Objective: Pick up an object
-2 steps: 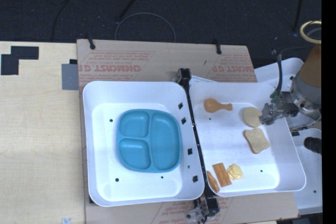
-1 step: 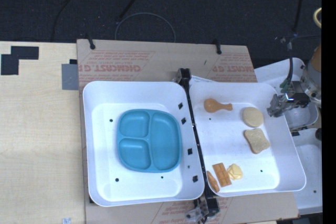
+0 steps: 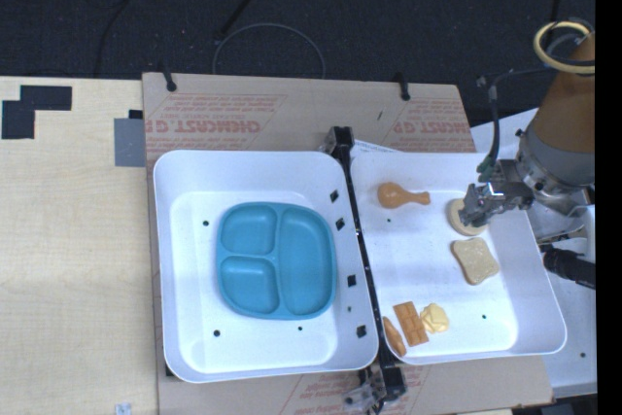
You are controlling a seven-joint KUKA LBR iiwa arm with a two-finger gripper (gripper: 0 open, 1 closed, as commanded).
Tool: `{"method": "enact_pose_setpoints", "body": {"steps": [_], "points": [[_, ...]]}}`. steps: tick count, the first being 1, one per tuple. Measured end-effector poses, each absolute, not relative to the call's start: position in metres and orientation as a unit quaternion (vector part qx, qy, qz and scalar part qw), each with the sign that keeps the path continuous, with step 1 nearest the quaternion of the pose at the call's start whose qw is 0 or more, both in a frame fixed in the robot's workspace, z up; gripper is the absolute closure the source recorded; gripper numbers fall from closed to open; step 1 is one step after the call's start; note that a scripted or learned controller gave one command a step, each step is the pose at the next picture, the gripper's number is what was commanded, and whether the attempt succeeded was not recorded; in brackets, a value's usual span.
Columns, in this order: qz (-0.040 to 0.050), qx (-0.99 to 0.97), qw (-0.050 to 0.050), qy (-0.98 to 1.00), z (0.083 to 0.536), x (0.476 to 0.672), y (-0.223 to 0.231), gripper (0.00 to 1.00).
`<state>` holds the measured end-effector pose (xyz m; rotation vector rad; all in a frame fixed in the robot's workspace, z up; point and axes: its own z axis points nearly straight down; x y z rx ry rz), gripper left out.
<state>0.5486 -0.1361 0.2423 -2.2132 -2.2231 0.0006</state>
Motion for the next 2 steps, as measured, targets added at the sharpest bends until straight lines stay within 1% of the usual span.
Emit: {"method": "enact_pose_setpoints", "body": {"steps": [1, 2], "points": [[0.0004, -0.706, 0.002, -0.709, 0.249, 0.54, -0.086, 1.0], [0.0006, -0.705, 0.003, -0.709, 0.248, 0.536, -0.023, 1.0]]}}
